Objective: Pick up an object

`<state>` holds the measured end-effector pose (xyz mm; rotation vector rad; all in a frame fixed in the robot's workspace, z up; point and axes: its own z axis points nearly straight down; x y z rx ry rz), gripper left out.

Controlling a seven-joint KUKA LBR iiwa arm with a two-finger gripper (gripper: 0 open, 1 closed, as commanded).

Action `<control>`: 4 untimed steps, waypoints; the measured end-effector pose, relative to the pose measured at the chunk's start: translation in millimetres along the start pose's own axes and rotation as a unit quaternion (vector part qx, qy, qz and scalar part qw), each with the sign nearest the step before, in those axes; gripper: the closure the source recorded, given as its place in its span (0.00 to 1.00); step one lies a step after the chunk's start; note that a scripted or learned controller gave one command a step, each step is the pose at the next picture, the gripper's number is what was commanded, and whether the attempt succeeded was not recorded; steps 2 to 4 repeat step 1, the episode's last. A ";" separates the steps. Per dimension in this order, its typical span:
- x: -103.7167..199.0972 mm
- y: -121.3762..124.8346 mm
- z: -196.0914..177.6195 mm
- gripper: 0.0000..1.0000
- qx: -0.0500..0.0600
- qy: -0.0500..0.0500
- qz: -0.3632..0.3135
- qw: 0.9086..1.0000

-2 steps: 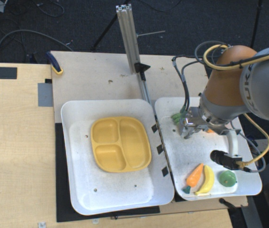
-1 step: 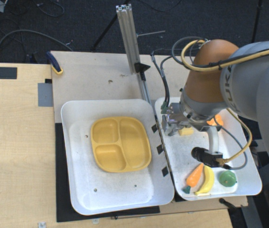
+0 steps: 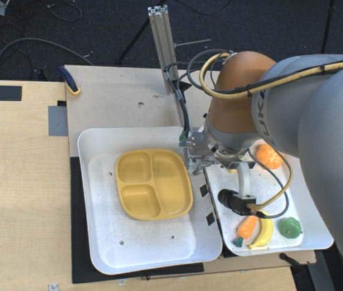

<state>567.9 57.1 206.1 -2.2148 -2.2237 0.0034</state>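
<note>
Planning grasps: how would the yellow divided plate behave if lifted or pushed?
The yellow divided plate looks like rigid moulded plastic, so probably stiff and light. Lying flat in the left bin, it would likely slide, not roll. Its low rim probably offers little to pinch.

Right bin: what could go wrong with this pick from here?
1. The carrot and banana lie touching near the right bin front wall; a grab there might catch both or jam against the wall.
2. The arm hides much of that bin, so a miss may be hard to see.
3. The orange sits partly under the arm and could get knocked.
</note>
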 end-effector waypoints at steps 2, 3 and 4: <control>49.1 11.1 -15.2 1.00 -0.001 0.000 0.000 1.000; 49.1 11.1 -15.2 1.00 -0.001 0.000 0.000 1.000; 49.1 11.1 -15.2 1.00 -0.001 0.000 0.000 1.000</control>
